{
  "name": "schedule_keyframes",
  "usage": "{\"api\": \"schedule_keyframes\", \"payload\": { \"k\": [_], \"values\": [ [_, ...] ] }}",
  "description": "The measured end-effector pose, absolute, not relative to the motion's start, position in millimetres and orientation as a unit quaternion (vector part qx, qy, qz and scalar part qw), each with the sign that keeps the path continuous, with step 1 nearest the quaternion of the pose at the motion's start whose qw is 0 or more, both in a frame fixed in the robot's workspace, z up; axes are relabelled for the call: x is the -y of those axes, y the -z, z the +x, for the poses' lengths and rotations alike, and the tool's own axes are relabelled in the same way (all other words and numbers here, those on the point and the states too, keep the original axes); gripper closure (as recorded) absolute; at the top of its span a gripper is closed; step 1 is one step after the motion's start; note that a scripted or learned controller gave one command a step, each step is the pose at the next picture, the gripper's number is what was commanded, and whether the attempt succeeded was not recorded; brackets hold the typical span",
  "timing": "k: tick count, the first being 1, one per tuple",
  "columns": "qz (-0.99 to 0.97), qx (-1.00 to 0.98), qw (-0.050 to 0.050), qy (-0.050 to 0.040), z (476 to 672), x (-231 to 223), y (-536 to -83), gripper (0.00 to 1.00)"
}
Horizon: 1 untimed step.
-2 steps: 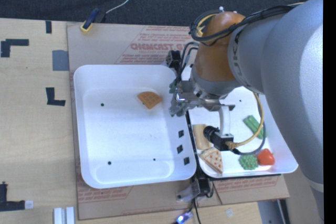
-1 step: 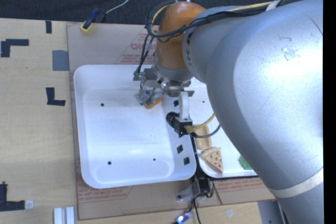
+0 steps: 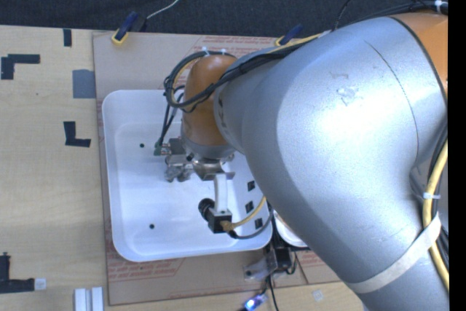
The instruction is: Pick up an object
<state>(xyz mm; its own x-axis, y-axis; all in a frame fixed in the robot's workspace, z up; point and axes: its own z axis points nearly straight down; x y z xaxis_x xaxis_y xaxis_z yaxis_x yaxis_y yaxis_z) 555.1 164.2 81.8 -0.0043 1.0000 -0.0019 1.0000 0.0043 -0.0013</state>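
claw [image 3: 191, 170] low over left bin [image 3: 124, 156] middle | grip state: can't tell, wrist blocks it | risk: closing on nothing, no object visible underneath

Robot lab: arm [image 3: 349, 156], taped bench [image 3: 44, 178].

Pale wooden bench [image 3: 44, 186], brown cardboard sheet [image 3: 138, 58] laid on it, shallow white bin [image 3: 120, 178] resting on the cardboard
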Motion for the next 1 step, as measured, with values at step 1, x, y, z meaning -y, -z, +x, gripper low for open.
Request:
{"api": "schedule_keyframes", "payload": {
  "k": [1],
  "values": [
    [0.708,-0.707,0.004,-0.0043,590.5,-122.1,-206.8,1.0]
  ]
}}
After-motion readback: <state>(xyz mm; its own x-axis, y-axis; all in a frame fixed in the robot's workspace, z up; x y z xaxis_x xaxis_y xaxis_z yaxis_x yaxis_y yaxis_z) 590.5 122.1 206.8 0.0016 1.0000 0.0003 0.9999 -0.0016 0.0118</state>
